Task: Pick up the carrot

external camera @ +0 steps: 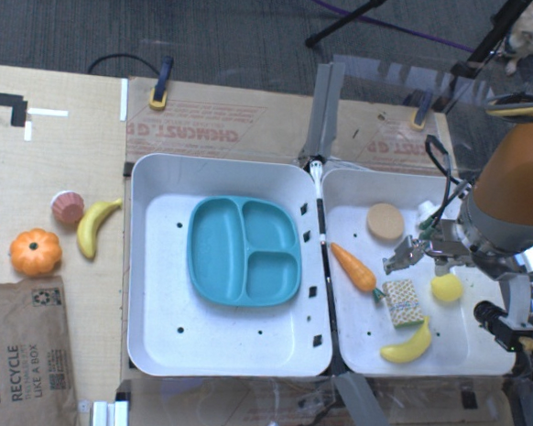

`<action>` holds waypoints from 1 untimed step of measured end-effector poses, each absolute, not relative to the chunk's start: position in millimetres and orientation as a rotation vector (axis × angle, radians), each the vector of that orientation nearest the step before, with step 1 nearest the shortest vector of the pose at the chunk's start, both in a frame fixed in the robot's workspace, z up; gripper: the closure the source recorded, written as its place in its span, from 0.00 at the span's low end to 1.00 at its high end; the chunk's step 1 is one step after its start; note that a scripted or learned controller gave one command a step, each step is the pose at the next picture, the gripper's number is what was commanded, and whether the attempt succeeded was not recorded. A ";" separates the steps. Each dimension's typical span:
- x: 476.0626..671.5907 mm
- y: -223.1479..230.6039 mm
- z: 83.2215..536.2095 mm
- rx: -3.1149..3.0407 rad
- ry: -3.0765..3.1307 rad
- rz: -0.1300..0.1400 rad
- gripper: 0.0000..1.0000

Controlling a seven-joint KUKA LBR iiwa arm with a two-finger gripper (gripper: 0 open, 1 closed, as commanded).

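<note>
The orange carrot point(352, 267) lies at a slant against the left side of the right bin point(475, 366), its green stub pointing down-right. My gripper point(404, 257) hangs over the middle of that bin, a short way right of the carrot and apart from it. It is open with nothing between its fingers.
The right bin also holds a round tan biscuit point(385, 221), a speckled cracker block point(404, 302), a lemon point(446, 288) and a banana point(408, 345). A teal divided plate point(207, 286) sits in the left bin point(147, 336). A small pumpkin point(36, 252), another banana point(94, 227) and a pink cupcake point(67, 207) lie on the bench at left.
</note>
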State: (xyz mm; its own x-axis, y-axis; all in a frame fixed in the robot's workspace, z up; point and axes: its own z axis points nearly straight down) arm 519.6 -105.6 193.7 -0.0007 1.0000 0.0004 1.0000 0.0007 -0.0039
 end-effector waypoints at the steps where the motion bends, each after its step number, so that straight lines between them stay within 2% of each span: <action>1: 555.4 -99.1 102.0 -2.174 -2.284 -0.019 0.00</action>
